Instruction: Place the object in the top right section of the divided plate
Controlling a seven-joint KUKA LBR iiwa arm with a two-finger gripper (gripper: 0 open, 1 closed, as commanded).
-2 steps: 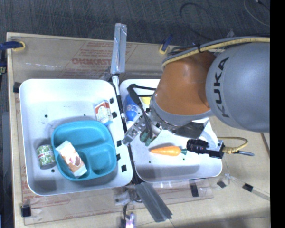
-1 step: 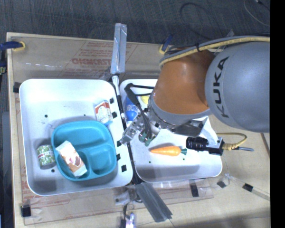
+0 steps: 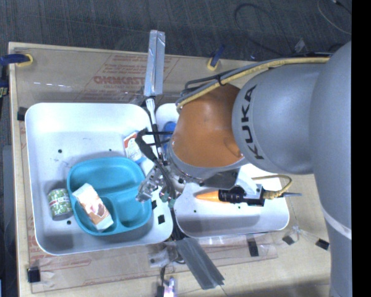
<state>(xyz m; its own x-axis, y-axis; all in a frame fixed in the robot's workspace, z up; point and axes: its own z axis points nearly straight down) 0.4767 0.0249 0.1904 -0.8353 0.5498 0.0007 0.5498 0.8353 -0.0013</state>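
A blue divided plate [image 3: 108,193] lies in the left bin [image 3: 49,129]. A small tan and white carton [image 3: 93,206] rests tilted in the plate's lower left section. My gripper [image 3: 150,191] hangs over the plate's right rim, near the wall between the two bins. The grey arm with its orange band [image 3: 204,132] covers the space above it. I cannot make out anything held at the gripper.
A green can [image 3: 60,203] stands left of the plate. A red and white packet [image 3: 132,143] lies behind the plate. An orange carrot [image 3: 206,196] lies in the right bin [image 3: 235,224]. A white and blue object [image 3: 166,117] sits at that bin's back left.
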